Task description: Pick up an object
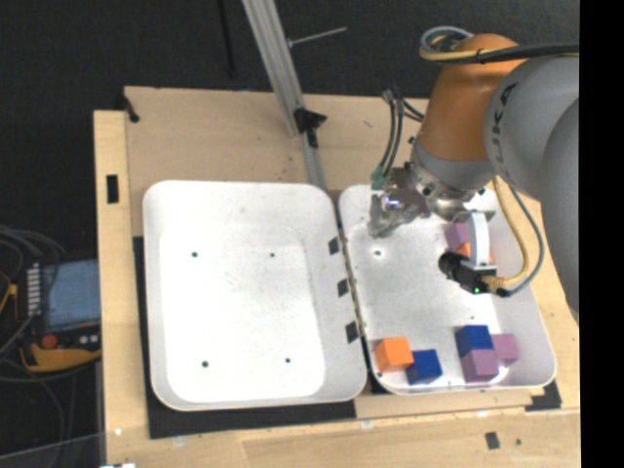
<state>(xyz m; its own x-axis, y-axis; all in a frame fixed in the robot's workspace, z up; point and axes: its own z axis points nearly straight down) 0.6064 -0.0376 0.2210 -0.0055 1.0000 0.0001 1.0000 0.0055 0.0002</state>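
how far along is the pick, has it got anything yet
Nothing looks picked yet. The end effector hangs over the upper left of the right bin, with no object visible in it. The orange block, blue blocks and purple blocks lie along the bin's near edge. Left: reach one, grip it, lift.

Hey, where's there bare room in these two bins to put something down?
The left bin has bare floor from rim to rim. In the right bin, the middle is free, between the gripper above and the blocks below. The near edge is crowded: orange block, blue blocks, purple blocks.
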